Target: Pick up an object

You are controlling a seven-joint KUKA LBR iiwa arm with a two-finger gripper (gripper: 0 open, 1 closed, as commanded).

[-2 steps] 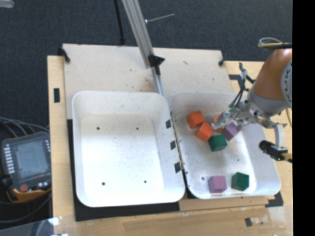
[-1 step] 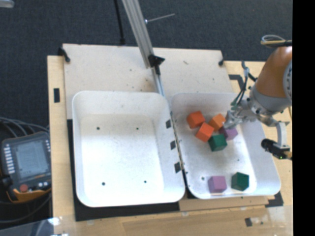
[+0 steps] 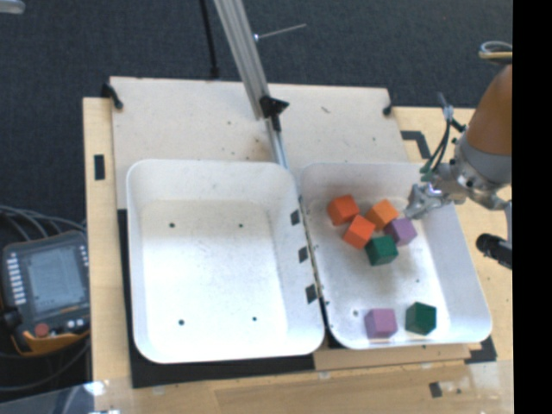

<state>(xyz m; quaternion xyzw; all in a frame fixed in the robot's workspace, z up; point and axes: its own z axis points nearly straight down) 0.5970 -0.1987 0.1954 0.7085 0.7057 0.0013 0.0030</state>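
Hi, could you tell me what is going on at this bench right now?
The grey arm reaches in from the right, its claw low over the right bin, beside a cluster of three orange blocks, a purple block and a green block. Another purple block and green block sit near the front wall. Nothing looks lifted yet.

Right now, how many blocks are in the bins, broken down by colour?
Orange blocks: 3
Purple blocks: 2
Green blocks: 2
Total: 7, all in the right bin.
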